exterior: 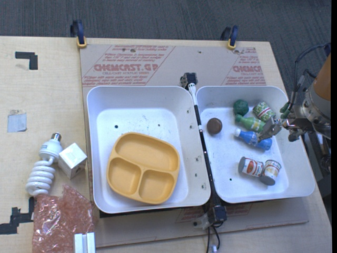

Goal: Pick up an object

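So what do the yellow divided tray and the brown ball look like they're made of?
The yellow tray looks like moulded plastic, matte, with smooth rounded compartment walls and an even colour. The brown ball is dull, with no highlight; possibly wood or rubber, too small to tell.

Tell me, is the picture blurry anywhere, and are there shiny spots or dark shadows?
In the camera view, most things look sharp: the yellow tray and the light bulb have crisp edges. The gripper looks a little smeared. The white bins are bright without harsh glare, and shadows are soft, darkest under the bins' front edge.
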You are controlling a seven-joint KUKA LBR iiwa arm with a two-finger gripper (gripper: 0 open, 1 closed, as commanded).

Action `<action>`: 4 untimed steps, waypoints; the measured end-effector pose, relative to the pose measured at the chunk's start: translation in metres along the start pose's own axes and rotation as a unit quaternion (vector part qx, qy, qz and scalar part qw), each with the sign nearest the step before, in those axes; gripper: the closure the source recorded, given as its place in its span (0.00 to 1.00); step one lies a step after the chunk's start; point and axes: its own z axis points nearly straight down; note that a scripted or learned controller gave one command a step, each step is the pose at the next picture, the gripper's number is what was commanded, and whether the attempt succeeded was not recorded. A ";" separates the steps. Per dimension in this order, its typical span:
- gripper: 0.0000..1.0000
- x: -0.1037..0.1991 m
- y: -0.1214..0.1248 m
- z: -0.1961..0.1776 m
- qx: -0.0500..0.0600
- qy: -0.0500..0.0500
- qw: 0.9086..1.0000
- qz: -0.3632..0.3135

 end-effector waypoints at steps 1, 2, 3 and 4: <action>0.00 -0.029 0.053 0.140 0.000 0.000 1.000 0.001; 0.00 -0.007 0.015 0.182 0.000 0.000 1.000 0.002; 1.00 -0.007 0.016 0.171 -0.001 0.000 1.000 0.002; 0.00 -0.007 0.016 0.172 -0.001 0.000 1.000 0.002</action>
